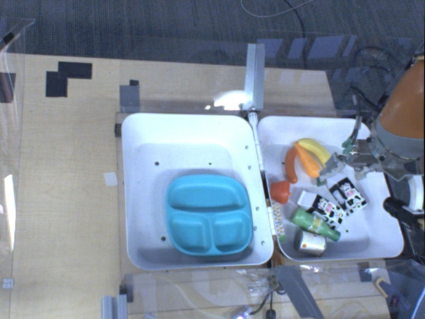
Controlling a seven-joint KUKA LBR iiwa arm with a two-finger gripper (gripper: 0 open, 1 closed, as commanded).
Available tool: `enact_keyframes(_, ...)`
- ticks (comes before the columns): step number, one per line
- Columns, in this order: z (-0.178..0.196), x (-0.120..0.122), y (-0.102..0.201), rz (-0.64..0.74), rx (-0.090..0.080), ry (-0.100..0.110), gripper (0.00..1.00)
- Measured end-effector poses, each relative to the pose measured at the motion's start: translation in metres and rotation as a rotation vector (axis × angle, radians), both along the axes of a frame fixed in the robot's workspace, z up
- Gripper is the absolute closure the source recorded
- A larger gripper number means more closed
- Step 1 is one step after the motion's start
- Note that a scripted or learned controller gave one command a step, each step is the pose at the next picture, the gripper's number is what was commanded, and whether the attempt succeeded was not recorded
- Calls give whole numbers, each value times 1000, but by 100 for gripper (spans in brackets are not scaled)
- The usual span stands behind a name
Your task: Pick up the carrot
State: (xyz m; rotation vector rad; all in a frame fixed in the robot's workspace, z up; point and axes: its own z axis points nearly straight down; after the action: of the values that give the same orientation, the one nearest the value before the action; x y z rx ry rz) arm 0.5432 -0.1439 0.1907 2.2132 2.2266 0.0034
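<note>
The carrot [307, 162] is a short orange tapered piece lying in the right bin [392, 244], tight against the lower side of a yellow banana [315, 149]. My gripper [332, 167] hangs over the right bin just to the right of the carrot's lower end, below the arm's orange band [406, 108]. Its metal parts overlap the banana's tip. Nothing shows as held in the gripper.
A curved orange-red item [291, 165] lies left of the carrot, with a red piece [280, 191] below it. Black-and-white patterned blocks [348, 195], a green bottle [316, 221] and a can [310, 243] crowd the bin's front. The left bin [143, 151] holds a blue divided tray [209, 212].
</note>
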Motion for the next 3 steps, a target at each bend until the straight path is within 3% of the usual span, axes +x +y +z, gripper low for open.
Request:
enact_keyframes(1,-101,57,57,-54,0,-8,0)
enact_keyframes(2,-87,60,58,-51,2,-16,100)
enact_keyframes(3,-36,79,-11,-142,1,19,100)
